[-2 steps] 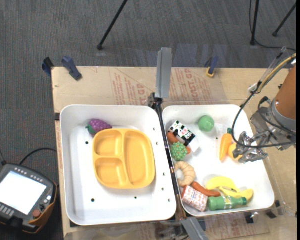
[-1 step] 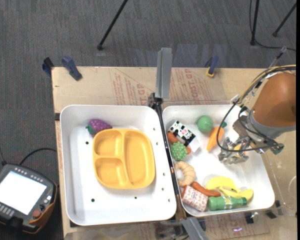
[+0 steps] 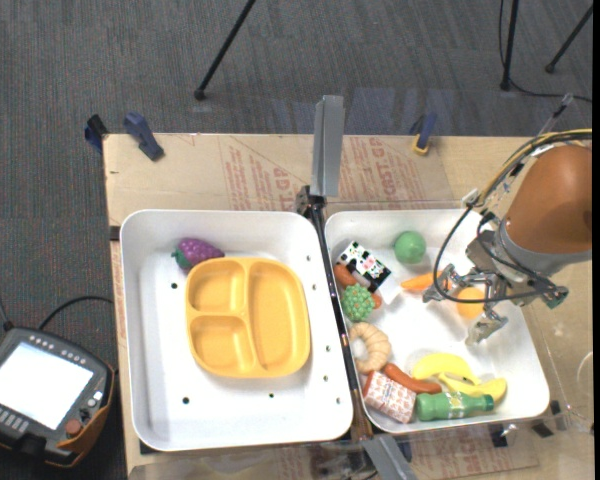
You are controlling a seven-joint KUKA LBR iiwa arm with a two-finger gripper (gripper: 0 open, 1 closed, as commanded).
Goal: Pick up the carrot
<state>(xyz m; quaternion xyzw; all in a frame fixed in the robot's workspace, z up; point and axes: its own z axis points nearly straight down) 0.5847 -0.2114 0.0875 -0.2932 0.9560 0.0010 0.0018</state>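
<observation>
Dark carpet surrounds the table (image 3: 230, 173), where the left bin (image 3: 150, 368) holds a yellow divided plate (image 3: 247, 317) and the right bin (image 3: 528, 353) holds the gripper (image 3: 467, 310), fingers spread and holding nothing, just right of the small carrot (image 3: 416, 282).

Two bins sit side by side on the bench (image 3: 230, 173). The left bin (image 3: 150, 368) holds a divided plate (image 3: 247, 316) with toy grapes (image 3: 198, 252) behind it. In the right bin (image 3: 525, 353), the carrot (image 3: 417, 282) lies near the middle, just left of the end effector (image 3: 472, 313), with a ball (image 3: 410, 246) behind it.
</observation>
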